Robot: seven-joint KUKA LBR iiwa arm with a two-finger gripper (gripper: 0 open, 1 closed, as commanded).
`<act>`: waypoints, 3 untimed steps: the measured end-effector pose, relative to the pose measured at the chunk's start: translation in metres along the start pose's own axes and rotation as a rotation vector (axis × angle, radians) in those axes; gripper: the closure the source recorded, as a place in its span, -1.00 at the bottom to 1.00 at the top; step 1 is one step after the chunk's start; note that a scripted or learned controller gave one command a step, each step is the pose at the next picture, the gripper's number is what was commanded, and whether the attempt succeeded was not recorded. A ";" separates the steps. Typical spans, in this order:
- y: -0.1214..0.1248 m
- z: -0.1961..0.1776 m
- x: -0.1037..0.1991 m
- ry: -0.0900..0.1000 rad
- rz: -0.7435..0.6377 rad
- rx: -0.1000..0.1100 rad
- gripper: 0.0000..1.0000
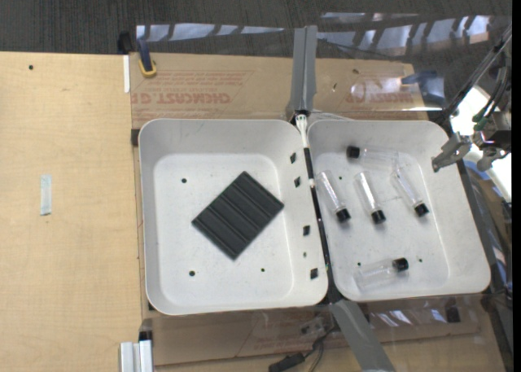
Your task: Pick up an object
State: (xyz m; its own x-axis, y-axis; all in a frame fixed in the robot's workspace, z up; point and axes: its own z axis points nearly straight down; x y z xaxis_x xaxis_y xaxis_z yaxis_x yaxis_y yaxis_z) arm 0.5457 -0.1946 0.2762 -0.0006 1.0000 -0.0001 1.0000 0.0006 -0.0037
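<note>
The gripper (pixel 446 159) sits at the far right rim of the right bin (pixel 456 281), and whether it is open or closed cannot be told at this size; nothing shows in it. To its left lie 5 clear tubes with black caps. Nearest is the tube (pixel 409 193) just below and left of it, long axis slanting from upper left to lower right, cap at the lower end. 2 more tubes (pixel 368 198) lie further left, roughly parallel. The left bin (pixel 151 199) holds a black ribbed pad (pixel 238 214), well apart from the arm. The nearest tube looks the likeliest pick.
</note>
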 end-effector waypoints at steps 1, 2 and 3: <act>0.025 0.158 -0.004 0.000 -0.078 -0.002 -1.00; 0.043 0.185 0.028 0.000 -0.100 -0.002 -1.00; 0.043 0.176 0.027 0.000 -0.098 -0.002 1.00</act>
State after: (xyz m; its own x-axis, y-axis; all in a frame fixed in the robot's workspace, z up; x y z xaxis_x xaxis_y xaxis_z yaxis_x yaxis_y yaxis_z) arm 0.5876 -0.1675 0.1001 -0.0980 0.9952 0.0000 0.9952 0.0980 -0.0022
